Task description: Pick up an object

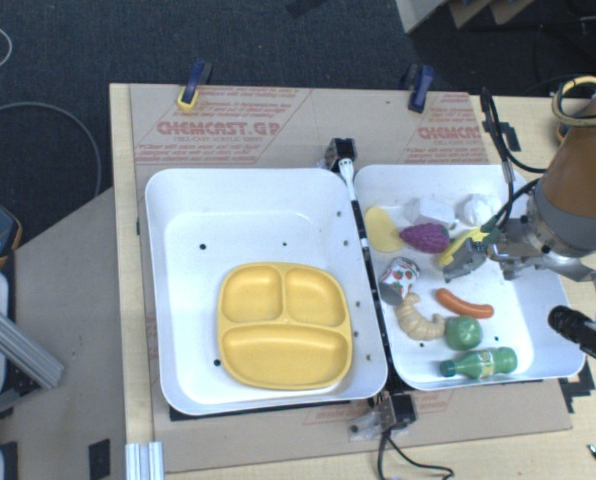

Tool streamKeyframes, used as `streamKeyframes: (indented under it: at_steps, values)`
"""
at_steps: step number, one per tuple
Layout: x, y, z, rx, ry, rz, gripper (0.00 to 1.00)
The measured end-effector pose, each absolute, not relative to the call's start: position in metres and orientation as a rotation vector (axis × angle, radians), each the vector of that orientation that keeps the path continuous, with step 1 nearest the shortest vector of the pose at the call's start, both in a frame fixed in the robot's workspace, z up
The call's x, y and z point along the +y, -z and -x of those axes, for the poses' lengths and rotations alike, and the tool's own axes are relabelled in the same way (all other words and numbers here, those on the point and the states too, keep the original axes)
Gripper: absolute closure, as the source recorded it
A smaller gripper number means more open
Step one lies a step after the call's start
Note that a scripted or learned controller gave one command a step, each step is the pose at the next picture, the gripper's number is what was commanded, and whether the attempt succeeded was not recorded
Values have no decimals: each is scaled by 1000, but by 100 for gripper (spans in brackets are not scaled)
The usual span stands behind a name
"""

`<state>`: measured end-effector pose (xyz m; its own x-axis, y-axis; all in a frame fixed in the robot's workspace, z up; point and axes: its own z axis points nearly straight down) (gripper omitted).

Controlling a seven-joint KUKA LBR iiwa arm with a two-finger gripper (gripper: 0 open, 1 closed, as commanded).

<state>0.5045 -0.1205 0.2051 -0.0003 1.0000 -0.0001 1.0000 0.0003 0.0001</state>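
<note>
My gripper (465, 258) hangs low over the middle of the right bin (538, 318), reaching in from the right. It sits just right of a purple toy (425, 236) and partly covers a small yellow piece (465, 238). Directly below it lies a red-orange sausage (465, 304). Further toward the front are a beige peanut-shaped toy (418, 321), a green ball (463, 333) and a green bottle (479, 363) lying on its side. A yellow lemon-like piece (382, 229) and a red-and-white toy (400, 277) lie near the bin's left wall.
The left bin (178, 218) holds a yellow divided plate (284, 325). White objects (472, 208) sit at the back of the right bin. The arm's orange band (583, 168) and grey wrist (568, 228) overhang the bin's right side.
</note>
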Motion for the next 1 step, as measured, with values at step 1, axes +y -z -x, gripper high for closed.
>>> streamKeyframes:
  at_steps: [1]
  values:
    - [-97, -79, -478, 2225, 2, -2225, 0]
